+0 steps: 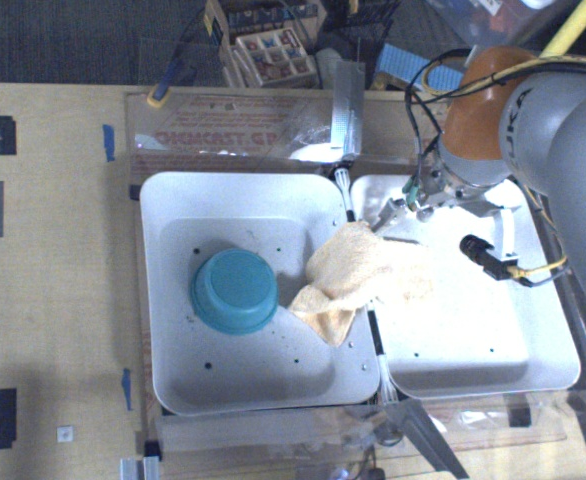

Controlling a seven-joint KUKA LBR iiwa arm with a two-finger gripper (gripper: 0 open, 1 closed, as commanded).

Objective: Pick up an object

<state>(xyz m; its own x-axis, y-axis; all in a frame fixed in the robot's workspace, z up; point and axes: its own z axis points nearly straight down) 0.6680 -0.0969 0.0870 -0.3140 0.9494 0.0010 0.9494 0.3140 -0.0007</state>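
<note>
A crumpled beige cloth (358, 268) lies draped over the divider between the two bins, part in each. A teal bowl (235, 290) sits upside down in the left bin (163, 268). My gripper (391, 211) hangs low over the back left corner of the right bin (473, 348), just above the cloth's upper right edge. Its tip is very close to the cloth or touching it. The grey arm with its orange band (483, 108) reaches in from the upper right.
A black fitting with a yellow cable (488, 253) hangs off the arm over the right bin. Behind the bins lie a clear plastic bag (233, 128) and a metal bracket (348, 113). The wooden bench (53, 268) spreads out to the left.
</note>
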